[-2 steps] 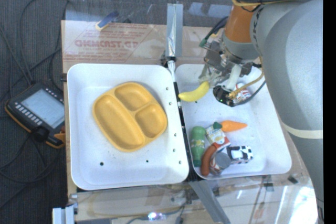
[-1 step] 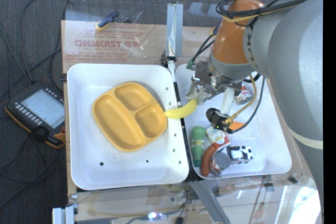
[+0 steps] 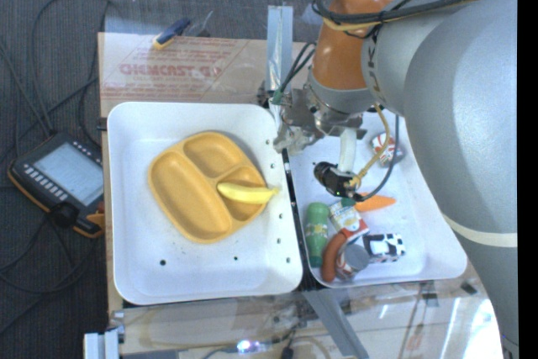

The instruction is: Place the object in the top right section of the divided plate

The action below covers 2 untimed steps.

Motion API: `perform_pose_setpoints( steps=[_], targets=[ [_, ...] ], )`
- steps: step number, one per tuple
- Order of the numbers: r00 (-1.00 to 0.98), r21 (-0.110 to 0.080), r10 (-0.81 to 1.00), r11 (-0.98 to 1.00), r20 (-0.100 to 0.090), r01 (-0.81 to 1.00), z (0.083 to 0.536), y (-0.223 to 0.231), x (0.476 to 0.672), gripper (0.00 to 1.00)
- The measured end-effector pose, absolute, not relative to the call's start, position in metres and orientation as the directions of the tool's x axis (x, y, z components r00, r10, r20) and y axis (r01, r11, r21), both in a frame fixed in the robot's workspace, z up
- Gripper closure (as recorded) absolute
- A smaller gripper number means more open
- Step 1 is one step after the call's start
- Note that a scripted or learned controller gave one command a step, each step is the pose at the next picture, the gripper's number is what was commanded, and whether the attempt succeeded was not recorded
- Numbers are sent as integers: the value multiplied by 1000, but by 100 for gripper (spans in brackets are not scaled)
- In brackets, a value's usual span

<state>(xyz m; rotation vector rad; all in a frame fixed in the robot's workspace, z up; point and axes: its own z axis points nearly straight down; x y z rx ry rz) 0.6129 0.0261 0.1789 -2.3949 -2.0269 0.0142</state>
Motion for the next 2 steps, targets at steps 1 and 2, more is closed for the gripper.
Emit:
perform_pose_setpoints(
  steps=[1,2],
  targets=[
    [762,-2,647,-762,-11,647,261,43,581,100],
    [763,-1,647,-763,-12,647,261,43,581,0]
  ],
)
